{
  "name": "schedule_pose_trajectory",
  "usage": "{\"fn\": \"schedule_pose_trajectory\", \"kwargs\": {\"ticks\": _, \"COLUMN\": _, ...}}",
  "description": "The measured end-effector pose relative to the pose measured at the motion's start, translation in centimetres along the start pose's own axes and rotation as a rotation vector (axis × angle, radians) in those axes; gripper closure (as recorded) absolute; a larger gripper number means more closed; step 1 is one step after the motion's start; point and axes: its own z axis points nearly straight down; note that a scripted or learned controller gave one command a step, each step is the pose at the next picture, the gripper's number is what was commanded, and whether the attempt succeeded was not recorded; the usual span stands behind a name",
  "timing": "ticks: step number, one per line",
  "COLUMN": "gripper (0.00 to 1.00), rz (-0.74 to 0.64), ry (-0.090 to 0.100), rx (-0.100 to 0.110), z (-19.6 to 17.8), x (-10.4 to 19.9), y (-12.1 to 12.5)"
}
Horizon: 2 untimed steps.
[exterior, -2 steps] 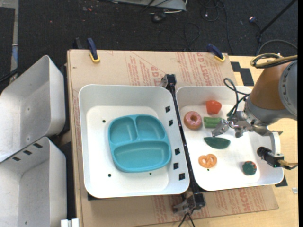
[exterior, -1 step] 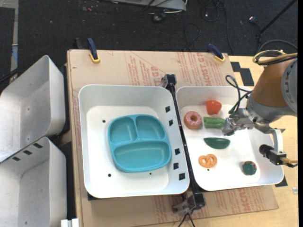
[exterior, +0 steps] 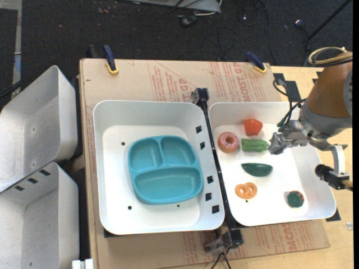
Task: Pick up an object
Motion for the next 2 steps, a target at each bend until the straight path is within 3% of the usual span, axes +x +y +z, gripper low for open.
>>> {"fn": "schedule_pose_trajectory", "kwargs": {"ticks": 1, "gripper": 1.0, "rz": -0.001, "ry": 0.0, "rx": -0.001, "z": -5.9, "x": 0.7, "y": -0.4}}
{"fn": "schedule_pose_trajectory", "kwargs": {"ticks": 2, "gripper": 1.0, "rz": -0.001, "ry": -0.001, "rx": 0.0, "z": -9.2, "x": 0.7, "y": -0.2}}
